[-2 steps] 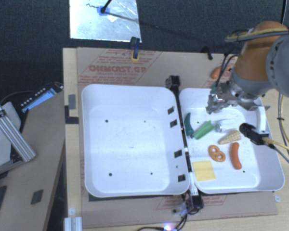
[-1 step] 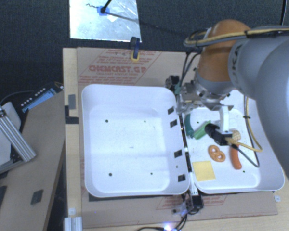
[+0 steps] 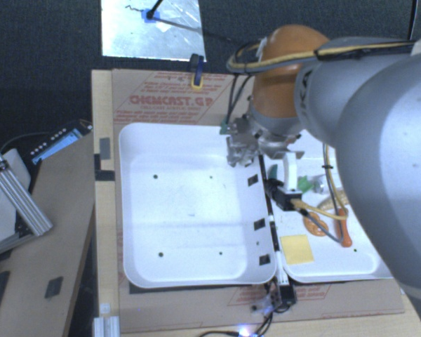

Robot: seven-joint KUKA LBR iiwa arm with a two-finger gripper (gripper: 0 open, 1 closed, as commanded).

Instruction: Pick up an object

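My gripper [image 3: 238, 153] hangs over the far end of the ridge where the two white bins meet, at the left bin's [image 3: 189, 209] back right corner. Nothing is visible in its grasp. In the right bin [image 3: 337, 264] a flat yellow square [image 3: 297, 248] lies near the front left corner. An orange looped object [image 3: 331, 225] rests behind it, toward the middle. A small green object [image 3: 306, 184] sits farther back, just right of the wrist. The grey arm with its orange band covers much of the right bin.
Both bins stand on a cardboard sheet [image 3: 168, 100] with red print. A shiny foil sheet [image 3: 151, 18] lies beyond it at the back. Black clips [image 3: 259, 225] line the ridge between the bins. Metal framing [image 3: 14, 195] stands at the left.
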